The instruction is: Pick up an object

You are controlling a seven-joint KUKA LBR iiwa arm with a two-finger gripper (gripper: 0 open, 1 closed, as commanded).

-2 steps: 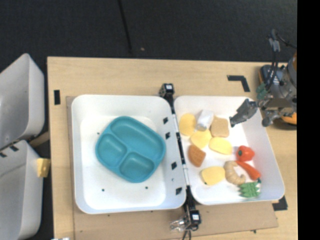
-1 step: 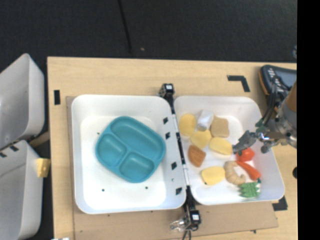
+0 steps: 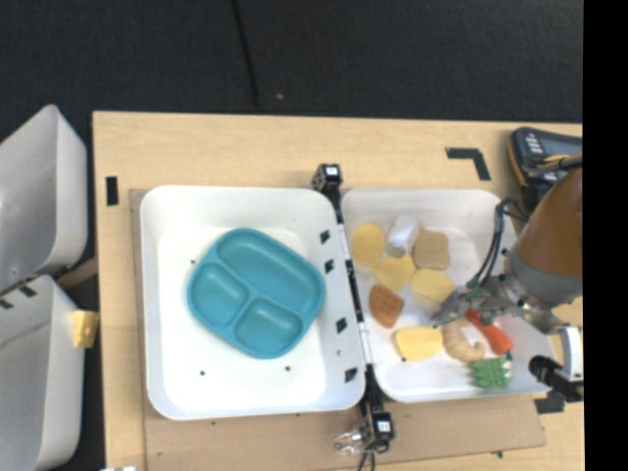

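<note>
Gripper (image 3: 469,309): low over the right bin (image 3: 446,201), reaching in from the right beneath the orange-banded arm (image 3: 551,238); dark fingers angle down-left among the food pieces. Whether it is released or clenched cannot be told, and nothing is visibly held between them.

Right bin, contents:
- round yellow piece (image 3: 368,242), upper left
- small grey-white piece (image 3: 402,233), just beside it
- tan square piece (image 3: 432,250), upper middle
- two yellow pieces (image 3: 394,272) (image 3: 432,285), centre
- orange-brown piece (image 3: 386,305), left of centre
- yellow wedge (image 3: 419,342), lower middle
- pale curled shrimp-like piece (image 3: 463,341), touching or just below the fingers
- red-orange carrot-like piece (image 3: 494,333), right beside the gripper
- green leafy piece (image 3: 491,372), lower right corner

The pieces crowd close together around the fingers, leaving little bare floor between them.

Left bin (image 3: 157,292): teal divided plate (image 3: 256,291), three compartments, lying flat near centre.

Surroundings: wooden bench (image 3: 216,145); black clips (image 3: 327,176) along the seam between the bins; white casing (image 3: 34,194) at far left.
</note>
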